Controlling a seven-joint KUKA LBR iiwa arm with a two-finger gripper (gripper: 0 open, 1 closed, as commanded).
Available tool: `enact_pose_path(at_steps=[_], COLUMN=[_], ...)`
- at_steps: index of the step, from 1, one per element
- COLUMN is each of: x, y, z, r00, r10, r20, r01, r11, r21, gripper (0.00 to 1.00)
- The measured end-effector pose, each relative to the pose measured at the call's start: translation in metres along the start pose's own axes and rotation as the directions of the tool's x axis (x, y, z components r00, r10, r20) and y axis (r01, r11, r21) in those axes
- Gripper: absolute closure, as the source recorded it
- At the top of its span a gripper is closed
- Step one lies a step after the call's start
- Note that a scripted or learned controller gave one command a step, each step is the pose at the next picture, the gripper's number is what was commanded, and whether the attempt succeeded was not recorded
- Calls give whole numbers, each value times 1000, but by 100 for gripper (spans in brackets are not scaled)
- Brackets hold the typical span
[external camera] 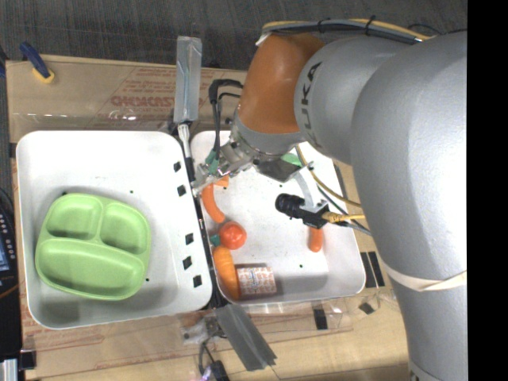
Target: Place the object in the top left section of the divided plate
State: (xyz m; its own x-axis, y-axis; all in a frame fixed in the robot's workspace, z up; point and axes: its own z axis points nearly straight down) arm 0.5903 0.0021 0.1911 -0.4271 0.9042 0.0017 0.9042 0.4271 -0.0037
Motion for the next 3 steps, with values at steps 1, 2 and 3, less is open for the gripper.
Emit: enact_pose_path(at_steps=[1, 2, 3], x=[-44, -4, 54], y=[-72, -16, 5], z=[0, -11, 0], r00=[999, 999, 981], r10=[-43, -36, 195], r20=[1, 1, -1], r01=[43, 36, -195], r11=[999, 999, 981], r21=[0, -2, 2], gripper=[100, 100, 100])
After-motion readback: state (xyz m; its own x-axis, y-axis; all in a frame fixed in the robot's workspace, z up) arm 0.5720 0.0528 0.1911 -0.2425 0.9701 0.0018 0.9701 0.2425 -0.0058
